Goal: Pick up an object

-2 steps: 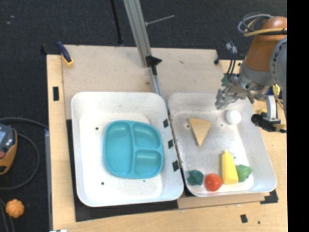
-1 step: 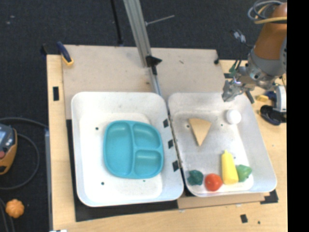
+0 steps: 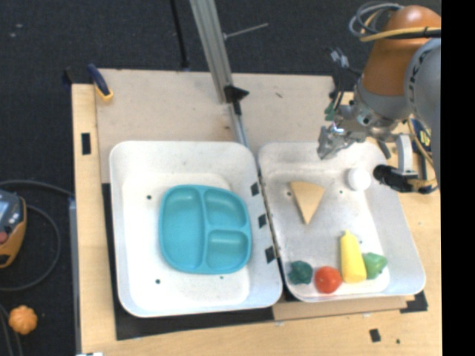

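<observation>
Wooden bench point(image 3: 163, 106), two white bins. Gripper point(image 3: 329, 141) above right bin point(image 3: 401, 228) far edge; finger state unclear, can't tell. Tan wedge point(image 3: 306, 199) mid-bin: probably light, stiff; pinch flat sides.

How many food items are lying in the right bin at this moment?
6. Tan wedge mid-bin; white ball near the far right wall; along the near edge, dark green piece, red tomato, yellow corn and light green piece. None seems hidden.
</observation>
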Robot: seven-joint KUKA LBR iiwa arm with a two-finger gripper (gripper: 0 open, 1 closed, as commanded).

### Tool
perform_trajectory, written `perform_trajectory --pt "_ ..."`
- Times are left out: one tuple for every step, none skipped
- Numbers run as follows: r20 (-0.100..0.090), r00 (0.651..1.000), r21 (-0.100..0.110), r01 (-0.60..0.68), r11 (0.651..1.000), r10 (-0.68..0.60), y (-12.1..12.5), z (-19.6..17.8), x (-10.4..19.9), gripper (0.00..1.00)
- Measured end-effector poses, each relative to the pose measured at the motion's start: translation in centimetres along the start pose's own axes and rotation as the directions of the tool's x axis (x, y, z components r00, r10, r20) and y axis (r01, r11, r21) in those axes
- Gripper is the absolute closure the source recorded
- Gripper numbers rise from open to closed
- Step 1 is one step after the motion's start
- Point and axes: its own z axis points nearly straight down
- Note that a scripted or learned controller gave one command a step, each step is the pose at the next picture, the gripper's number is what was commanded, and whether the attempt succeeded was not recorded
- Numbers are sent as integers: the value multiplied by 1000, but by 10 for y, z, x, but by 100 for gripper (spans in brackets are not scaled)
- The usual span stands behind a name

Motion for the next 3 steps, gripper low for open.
perform_trajectory --pt "0 1000 1 0 1000 0 -10 1 57 100" --pt "-1 1000 0 1 1000 -1 -19 3 112 100" --pt "-2 1000 -2 2 1000 -2 -12 -5 165 100"
